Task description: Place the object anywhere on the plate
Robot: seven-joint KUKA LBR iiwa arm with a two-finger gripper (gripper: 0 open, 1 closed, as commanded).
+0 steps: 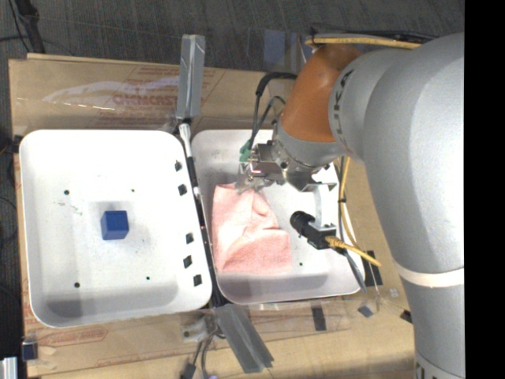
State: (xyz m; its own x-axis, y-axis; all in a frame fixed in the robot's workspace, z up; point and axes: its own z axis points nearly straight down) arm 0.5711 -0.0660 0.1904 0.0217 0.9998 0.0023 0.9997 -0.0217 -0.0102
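Observation:
A small blue cube (115, 224) lies in the left bin (47, 156), left of that bin's middle. In the right bin (221, 148) lies a pink, wrinkled flat piece (251, 231) that covers most of the floor; it looks soft rather than like a rigid plate. My gripper (256, 174) hangs low over the far edge of the pink piece, at the back of the right bin. It is far from the blue cube. The wrist body hides what is directly under the gripper.
The grey arm (394, 133) with its orange band (319, 93) covers the right bin's right side. A black cable plug (309, 229) hangs beside the pink piece. A metal divider (189, 77) runs between the bins. Brown cardboard lies under them.

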